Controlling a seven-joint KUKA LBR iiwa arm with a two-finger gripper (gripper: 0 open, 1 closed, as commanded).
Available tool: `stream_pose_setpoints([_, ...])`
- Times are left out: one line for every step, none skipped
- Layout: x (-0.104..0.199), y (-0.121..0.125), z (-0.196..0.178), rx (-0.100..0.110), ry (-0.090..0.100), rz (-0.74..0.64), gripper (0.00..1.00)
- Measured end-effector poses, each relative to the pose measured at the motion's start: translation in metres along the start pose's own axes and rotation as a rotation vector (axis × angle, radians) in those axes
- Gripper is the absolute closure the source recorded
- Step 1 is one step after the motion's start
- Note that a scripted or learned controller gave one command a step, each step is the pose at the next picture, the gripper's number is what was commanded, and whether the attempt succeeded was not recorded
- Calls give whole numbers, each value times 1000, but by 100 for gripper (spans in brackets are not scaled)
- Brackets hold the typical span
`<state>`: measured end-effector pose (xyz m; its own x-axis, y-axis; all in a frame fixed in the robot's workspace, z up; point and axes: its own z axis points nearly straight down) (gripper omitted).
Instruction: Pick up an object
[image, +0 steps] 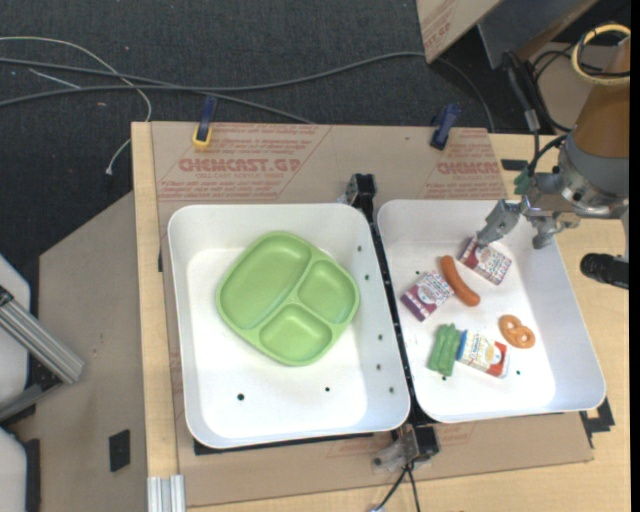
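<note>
The right bin (570, 300) holds several small items: an orange sausage (460, 280), a pink-and-white packet (489, 264), a purple packet (427, 295), a pretzel (516, 331), a green piece (444, 350) and a white carton with red and yellow print (484, 355). My gripper (520, 230) hangs over the bin's far right part, open, with nothing between its fingers. Its left finger (497, 222) slants down toward the pink-and-white packet and ends just above it. The right finger (544, 234) is over bare bin floor.
The left bin (190, 300) holds a green divided plate (288, 297). A black clamp (360, 188) sits at the far end of the wall between the bins. Blue clips (205, 131) (444, 126) pin the cardboard at the back.
</note>
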<state>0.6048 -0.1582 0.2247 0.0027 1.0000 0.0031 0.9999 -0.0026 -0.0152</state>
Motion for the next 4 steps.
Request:
stream_pose_setpoints([0,3,-9,-15,-3,-3,0])
stream_pose_setpoints([9,-3,49,-9,0,-3,0])
stream_pose_setpoints([1,-2,108,-10,-1,-2,0])
stream_pose_setpoints([2,1,135,-17,1,-3,0])
